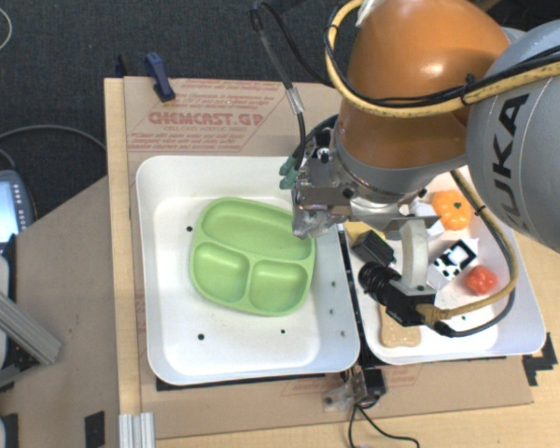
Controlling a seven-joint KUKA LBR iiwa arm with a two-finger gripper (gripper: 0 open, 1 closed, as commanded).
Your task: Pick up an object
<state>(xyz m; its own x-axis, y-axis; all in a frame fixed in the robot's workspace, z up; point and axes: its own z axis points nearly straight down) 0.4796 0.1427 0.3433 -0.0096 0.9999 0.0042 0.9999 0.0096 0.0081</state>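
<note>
Green divided plate lying in the left bin, centre-left of frame. Right bin at lower right, holding an orange piece, a red piece, a black-and-white block. Arm bulking over the upper right, hiding much of that bin. Gripper at the plate's upper-right rim; open or closed, cannot tell.

Bench, surfaced with brown cardboard-like sheet bearing red print. Directly on it: two shallow white bins side by side, touching along their inner rims. Left bin lies fully exposed; right bin is largely hidden beneath the arm. A small blue clip-like object, possibly a clamp, sits at the sheet's far edge.
</note>
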